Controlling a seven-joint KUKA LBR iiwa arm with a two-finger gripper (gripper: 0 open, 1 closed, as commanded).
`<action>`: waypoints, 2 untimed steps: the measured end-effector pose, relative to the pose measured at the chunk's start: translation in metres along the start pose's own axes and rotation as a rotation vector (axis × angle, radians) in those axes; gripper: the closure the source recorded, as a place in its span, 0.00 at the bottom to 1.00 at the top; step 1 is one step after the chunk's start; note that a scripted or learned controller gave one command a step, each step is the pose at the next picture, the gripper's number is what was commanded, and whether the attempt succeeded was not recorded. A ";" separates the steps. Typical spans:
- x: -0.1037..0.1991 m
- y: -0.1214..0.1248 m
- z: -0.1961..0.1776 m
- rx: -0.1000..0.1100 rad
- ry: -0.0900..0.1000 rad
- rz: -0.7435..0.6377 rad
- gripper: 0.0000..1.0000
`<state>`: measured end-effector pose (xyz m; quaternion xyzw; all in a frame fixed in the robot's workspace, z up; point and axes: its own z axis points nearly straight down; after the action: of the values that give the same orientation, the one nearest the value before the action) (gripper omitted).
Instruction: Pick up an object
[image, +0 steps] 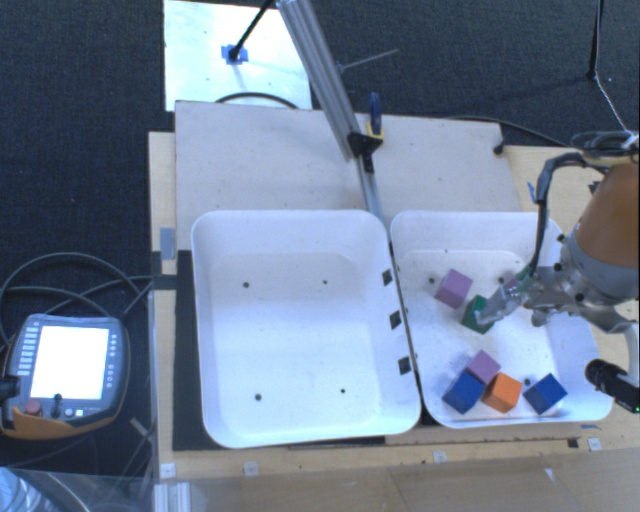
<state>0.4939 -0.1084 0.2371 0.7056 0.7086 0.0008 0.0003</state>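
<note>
My gripper (498, 306) reaches in from the right over the right bin (570, 350), its tip right at a dark green block (476, 312) in the middle of the bin. The tip overlaps the block's right side, and contact is unclear. A light purple cube (453, 288) lies just up and left of the green block. Along the bin's front sit a small purple cube (485, 365), a blue cube (464, 392), an orange cube (503, 393) and another blue cube (545, 393).
The left bin (300, 320) stands beside the right one, with black tabs along the shared wall. A slanted metal pole (330, 85) crosses the bench at the back. A teach pendant (65, 375) lies on the floor at the left.
</note>
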 end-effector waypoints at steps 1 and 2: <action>0.000 0.000 0.000 -0.001 0.000 0.001 0.00; 0.000 0.003 0.062 0.006 0.001 0.002 0.00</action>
<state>0.4966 -0.1081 0.1749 0.7063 0.7079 -0.0012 -0.0022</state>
